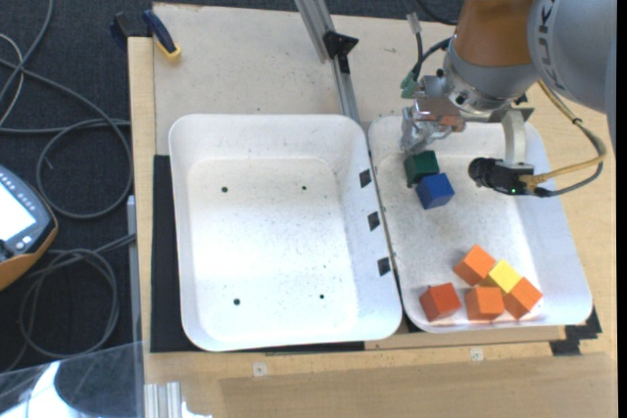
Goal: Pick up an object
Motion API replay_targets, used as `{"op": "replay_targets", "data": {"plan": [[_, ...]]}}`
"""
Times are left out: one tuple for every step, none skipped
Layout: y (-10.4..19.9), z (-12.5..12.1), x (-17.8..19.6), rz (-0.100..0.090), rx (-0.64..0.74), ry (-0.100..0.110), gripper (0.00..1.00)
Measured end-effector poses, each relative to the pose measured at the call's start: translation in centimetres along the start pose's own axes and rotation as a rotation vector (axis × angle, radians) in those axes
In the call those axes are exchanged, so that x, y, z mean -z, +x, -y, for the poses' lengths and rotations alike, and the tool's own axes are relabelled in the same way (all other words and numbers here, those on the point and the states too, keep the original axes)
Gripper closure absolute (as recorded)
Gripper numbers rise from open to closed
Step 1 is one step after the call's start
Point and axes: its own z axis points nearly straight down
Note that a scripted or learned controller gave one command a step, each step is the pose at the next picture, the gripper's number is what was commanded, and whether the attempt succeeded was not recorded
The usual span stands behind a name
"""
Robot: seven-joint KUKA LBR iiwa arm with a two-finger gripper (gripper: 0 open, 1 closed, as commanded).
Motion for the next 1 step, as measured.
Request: {"op": "replay_targets", "data": {"plan": [[5.19,0.83,-0.37,0.000,0.001,0.000,1.00]]}}
